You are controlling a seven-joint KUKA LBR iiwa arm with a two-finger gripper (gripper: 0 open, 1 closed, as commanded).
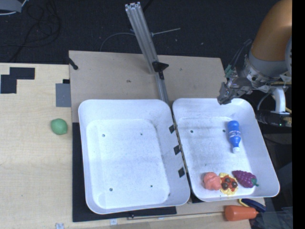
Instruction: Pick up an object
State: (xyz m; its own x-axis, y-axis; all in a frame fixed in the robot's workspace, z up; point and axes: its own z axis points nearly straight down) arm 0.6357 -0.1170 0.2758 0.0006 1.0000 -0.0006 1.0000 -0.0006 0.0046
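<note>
In the right bin lie a blue bottle near its right side, and along its front edge an orange-pink toy, a yellow piece with dark spots and a purple grape bunch. My gripper hangs over the bin's back right corner, well behind the bottle. Nothing shows between its fingers.
The left bin stands beside the right one. A green ball rests on the bench far left. An orange carrot-like toy lies in front of the right bin. A metal rail slants up behind the bins.
</note>
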